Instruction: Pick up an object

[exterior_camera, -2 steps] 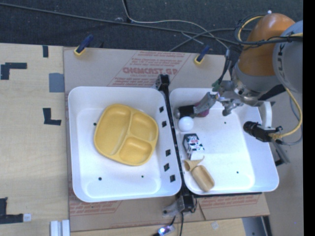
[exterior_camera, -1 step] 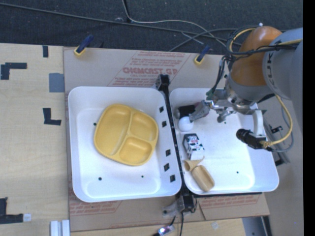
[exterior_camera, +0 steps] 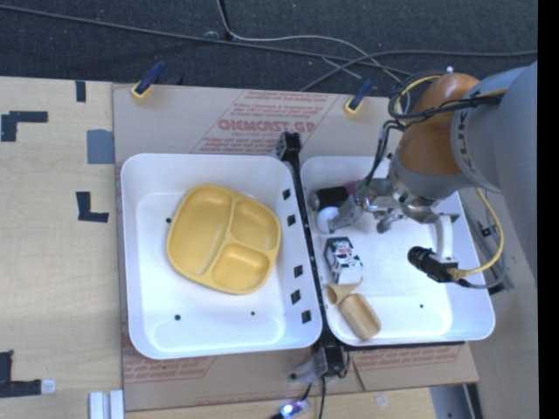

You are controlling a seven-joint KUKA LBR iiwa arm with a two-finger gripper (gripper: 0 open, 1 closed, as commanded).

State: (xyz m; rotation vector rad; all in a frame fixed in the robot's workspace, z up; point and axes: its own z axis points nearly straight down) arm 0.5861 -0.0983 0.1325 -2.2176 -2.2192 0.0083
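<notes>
yellow plastic marks the left bin (exterior_camera: 140,234): a divided tray (exterior_camera: 224,238) lies flat in its middle, three compartments facing up. the right bin (exterior_camera: 472,317) holds the smaller things. a tan wooden scoop-like piece (exterior_camera: 356,312) lies near its front left corner, and a small black-and-white printed object (exterior_camera: 342,256) sits just behind it, beside the dividing wall. the gripper (exterior_camera: 362,209) hangs low over the back left part of the right bin, near a small white piece (exterior_camera: 326,219); whether it is parted or closed cannot be told from here. nothing is visibly held.
</notes>
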